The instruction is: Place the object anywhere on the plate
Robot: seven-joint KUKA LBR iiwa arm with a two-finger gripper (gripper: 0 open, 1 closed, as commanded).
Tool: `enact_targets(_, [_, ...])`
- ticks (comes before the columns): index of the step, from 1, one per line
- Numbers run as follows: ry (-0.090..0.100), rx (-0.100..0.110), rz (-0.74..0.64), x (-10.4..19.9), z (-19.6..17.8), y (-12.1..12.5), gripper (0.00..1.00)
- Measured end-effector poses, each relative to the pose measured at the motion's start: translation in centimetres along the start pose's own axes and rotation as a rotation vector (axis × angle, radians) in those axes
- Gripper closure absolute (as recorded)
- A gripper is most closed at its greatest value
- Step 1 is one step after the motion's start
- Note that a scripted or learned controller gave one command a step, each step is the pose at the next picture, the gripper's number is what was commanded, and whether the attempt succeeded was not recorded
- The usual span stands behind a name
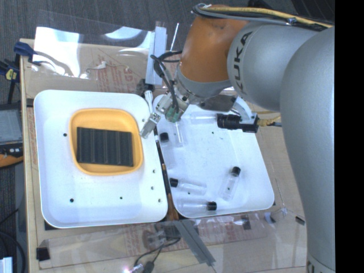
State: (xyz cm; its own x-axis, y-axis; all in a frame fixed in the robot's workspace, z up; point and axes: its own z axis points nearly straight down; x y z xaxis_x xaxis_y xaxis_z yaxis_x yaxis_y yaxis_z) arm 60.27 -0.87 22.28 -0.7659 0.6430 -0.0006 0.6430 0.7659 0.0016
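A yellow plate [105, 120] with a dark ribbed insert lies in the left white bin [85, 203]. Several clear vials with black caps lie in the right white bin [253, 175]: one [170, 135] near its upper left corner, one [185, 183] lower left, one [232, 180] toward the right. My gripper [149, 112] hangs over the seam between the two bins, just right of the plate's rim. It is open, its two fingers spread, and I see nothing between them. The nearest vial lies just below and to the right of the gripper.
The grey and orange arm [239, 44] covers the right bin's upper part. A black cable connector [236, 122] sticks out beneath the wrist. Another vial [202, 206] lies along the right bin's front wall. Metal brackets [182, 235] sit in front of the bins.
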Motion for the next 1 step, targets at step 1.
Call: enact_targets(1, [0.002, 0.003, 0.007, 0.17, 1.42, 1.23, 0.0])
